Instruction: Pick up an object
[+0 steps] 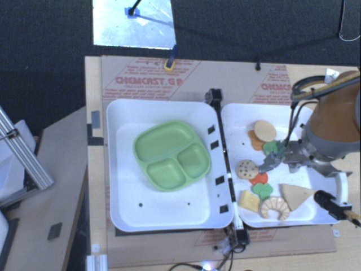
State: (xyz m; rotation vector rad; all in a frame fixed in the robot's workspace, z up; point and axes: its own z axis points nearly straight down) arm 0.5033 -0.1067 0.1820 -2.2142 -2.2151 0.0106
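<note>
reaching in from the right of the frame, the arm [333,117] has its claw [269,161] low over the right bin [240,114], tip aimed toward the cluster of toy food there, which suggests the program is lining up on one of those pieces. whether the claw is spread or pinched cannot be told from this slanted angle, and nothing can be seen gripped in it, so the pick reads as not yet made. the candidates lie crowded in the right half of the frame: a tan round bun [264,131] at the top of the group, a green leafy piece [272,147] just beside the claw, a speckled cookie [246,169] to the claw's left, a red piece [259,178] just below the tip, a second green piece [262,189] under that, then a yellow cheese block [248,201], a croissant [274,208] and a pale wedge [296,194] toward the lower edge of the bin. the claw's tip sits nearest the red piece and the cookie, so one of those is the likeliest target; packed this close, a neighbour could be nudged or caught along with it. the left bin [121,151] carries a green divided tray [171,154], seemingly as a place to set things down. both bins rest on the counter [237,75], side by side at the centre of the frame.
</note>
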